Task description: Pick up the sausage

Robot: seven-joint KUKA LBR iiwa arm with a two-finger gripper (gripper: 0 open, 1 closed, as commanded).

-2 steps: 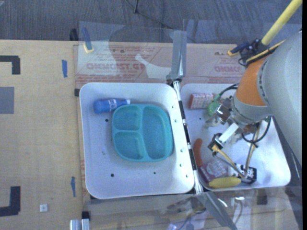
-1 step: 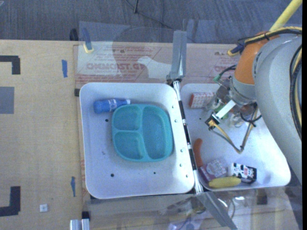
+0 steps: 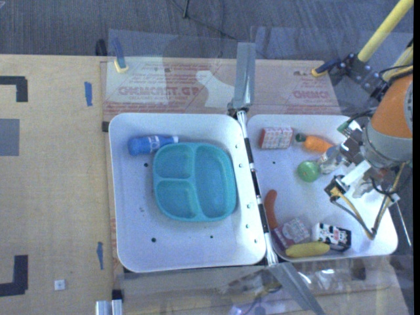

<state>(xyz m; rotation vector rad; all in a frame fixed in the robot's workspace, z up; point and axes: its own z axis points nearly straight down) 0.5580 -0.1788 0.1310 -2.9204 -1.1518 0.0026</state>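
One sausage (image 3: 270, 208) lies against the right bin's (image 3: 387, 241) left wall; gripper (image 3: 346, 176) state indeterminate. Approach from the open side, aligned across its width.

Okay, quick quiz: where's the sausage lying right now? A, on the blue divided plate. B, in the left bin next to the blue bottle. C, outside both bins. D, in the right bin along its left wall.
D: the sausage lies in the right bin along its left wall.

Grey arm (image 3: 387, 140), orange band, white fittings, yellow-black cable loop
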